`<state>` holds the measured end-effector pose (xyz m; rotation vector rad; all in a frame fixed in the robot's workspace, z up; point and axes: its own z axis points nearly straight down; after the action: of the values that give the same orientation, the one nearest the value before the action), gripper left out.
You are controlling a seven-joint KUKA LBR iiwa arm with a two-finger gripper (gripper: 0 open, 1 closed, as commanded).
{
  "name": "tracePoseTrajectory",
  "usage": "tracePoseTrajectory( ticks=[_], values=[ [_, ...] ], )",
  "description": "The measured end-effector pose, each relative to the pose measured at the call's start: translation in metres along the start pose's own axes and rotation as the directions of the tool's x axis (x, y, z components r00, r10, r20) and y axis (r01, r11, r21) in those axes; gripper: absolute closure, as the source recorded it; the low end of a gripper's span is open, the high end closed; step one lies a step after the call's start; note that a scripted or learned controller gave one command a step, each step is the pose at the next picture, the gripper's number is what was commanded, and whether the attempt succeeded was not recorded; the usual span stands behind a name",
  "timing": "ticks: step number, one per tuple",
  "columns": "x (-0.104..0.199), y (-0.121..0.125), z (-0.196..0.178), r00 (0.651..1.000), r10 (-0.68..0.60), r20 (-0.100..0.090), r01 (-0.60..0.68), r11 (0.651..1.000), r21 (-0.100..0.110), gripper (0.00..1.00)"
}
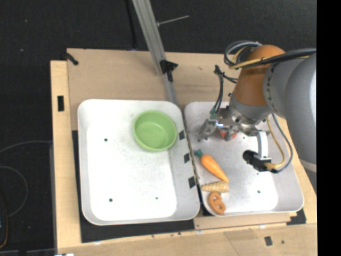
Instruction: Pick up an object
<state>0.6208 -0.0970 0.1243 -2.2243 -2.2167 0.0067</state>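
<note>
From the fixed camera above the worktop point(117, 73), two shallow white plastic bins sit side by side. The left bin point(106, 196) carries a round lime-green plastic bowl point(155, 131) toward its far right part. The right bin point(266, 196) carries three small things along its left wall: a tapered orange toy carrot with a green stub point(212, 165), nearer than it a pale beige stick-like piece point(214, 186), and nearest of all a small round orange-red slice point(217, 202).

The grey arm with the orange band comes in from the right, and its hand point(216, 127) hangs over the far left part of the right bin. Whether its fingers are apart or together I cannot tell; something small and reddish shows beside the wrist, too unclear to name.

The carrot looks the likeliest thing to pick. I judge it light, stiff and smooth, so it may slip or roll; a hold across its thick middle seems safest, not the thin tip. It lies flat, slanted, near the left wall, just nearer than the hand and apart from it.
</note>
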Motion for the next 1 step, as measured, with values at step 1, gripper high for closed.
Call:
tracePoseTrajectory(
  ticks=[1],
  values=[
    [-0.0006,0.0018,-0.0139,1.000,0.005,-0.001,-0.005,1.000,-0.007,1.00]
  ],
)
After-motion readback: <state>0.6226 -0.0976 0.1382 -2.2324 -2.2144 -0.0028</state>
